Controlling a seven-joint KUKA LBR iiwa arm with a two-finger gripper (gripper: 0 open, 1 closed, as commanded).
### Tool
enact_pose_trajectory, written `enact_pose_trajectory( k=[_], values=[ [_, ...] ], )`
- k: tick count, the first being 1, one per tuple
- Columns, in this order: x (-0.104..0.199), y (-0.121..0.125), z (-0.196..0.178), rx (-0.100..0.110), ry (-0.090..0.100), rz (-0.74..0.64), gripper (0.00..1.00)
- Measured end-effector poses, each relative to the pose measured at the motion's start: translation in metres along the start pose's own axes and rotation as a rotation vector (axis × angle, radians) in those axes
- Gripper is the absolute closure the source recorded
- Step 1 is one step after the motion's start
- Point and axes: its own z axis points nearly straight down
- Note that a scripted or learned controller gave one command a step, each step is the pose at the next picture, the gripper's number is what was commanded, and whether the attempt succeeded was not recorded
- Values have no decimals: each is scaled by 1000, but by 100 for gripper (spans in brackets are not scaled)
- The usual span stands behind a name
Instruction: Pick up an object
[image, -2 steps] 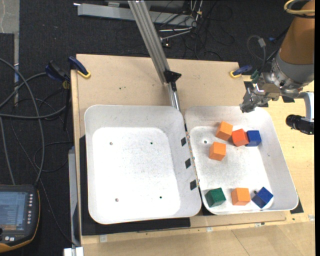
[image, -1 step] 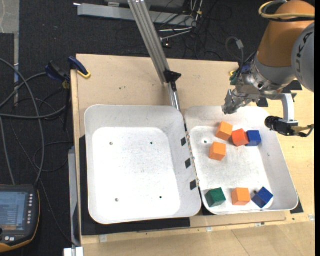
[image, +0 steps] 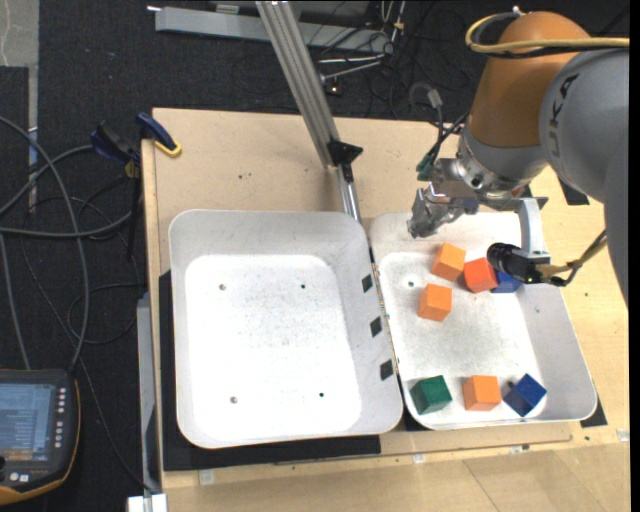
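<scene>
With the gripper (image: 428, 222) above the right bin's (image: 560, 340) far corner, its state impossible to tell, centre it squarely over the nearest orange cube (image: 449, 261) before descending, avoiding its neighbours.

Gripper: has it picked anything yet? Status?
Done: nothing lifted. The gripper sits over the right bin's far-left corner, no block between its fingers. Nearest are the orange blocks. Left: descend, grasp one, lift.

Bins (image: 200, 250) white matt plastic, speckled; bench (image: 250, 150) pale smooth wood.
</scene>
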Motion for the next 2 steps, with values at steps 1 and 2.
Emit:
enact_pose_trajectory(
  k=[1,2],
  values=[
    [53,14,0,-4,0,-1,100],
    [110,15,17,0,1,-1,100]
  ],
)
